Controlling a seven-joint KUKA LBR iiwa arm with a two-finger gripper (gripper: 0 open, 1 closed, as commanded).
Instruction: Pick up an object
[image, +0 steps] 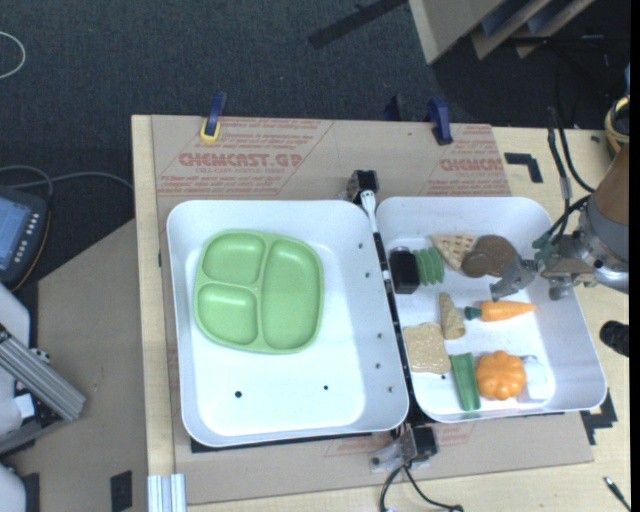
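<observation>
Nearest me on the tabletop, the right bin has its front row: an orange pumpkin with a green stick piece just beside it on its left. Up from there I see a tan cracker slab against the divider, and a smaller tan piece just behind it. Next comes the carrot, lying flat with its green end pointing left. The gripper hangs right above it at the bin's right side; I can't tell how wide it's parted, and I see nothing in its grasp. Further back: a brown rounded lump, a waffle-like wedge, a green ridged piece and a black block. In the left bin I've got 1 green divided plate, with 3 compartments.
</observation>
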